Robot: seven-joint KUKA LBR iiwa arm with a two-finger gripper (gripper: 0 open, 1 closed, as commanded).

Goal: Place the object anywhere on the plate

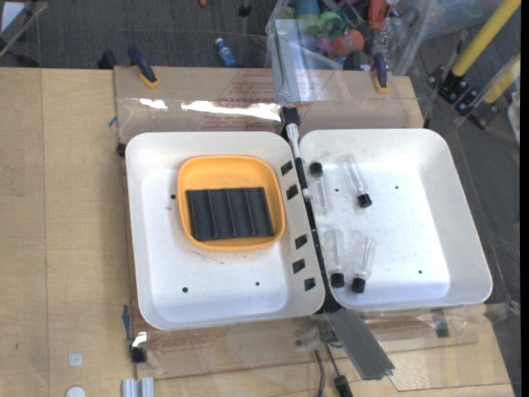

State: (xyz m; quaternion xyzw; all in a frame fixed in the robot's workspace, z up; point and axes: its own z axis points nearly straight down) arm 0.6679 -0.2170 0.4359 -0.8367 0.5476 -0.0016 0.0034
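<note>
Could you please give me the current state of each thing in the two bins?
Plate: upright in the left bin, carrying the dark ribbed block.
Block: lying flat on the plate.
Vials: four clear ones with black caps, lying on their sides in the right bin, capped, apart from the plate.

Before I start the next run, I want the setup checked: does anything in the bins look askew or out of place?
Four clear vials with black caps lie on their sides, scattered in the right bin. The dark ribbed block sits slightly crooked on the orange plate in the left bin.
</note>
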